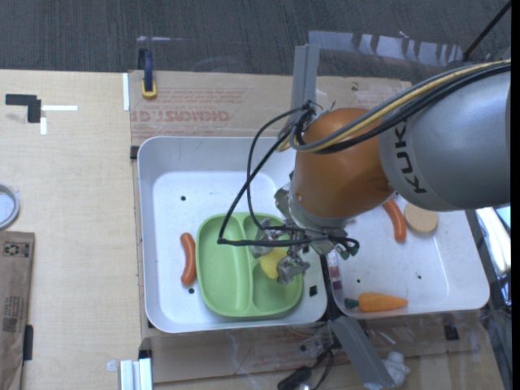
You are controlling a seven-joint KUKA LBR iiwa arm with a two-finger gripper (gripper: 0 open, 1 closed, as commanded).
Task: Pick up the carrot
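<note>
Carrot (382,302) in right bin (455,287) — near front wall

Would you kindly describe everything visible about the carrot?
The carrot is small, smooth and orange, plastic-looking, tapering toward its right end. It lies flat, roughly horizontal, on the floor of the right bin near its front left corner. Nothing touches it; the gripper is apart, over the green tray in the left bin.
</note>
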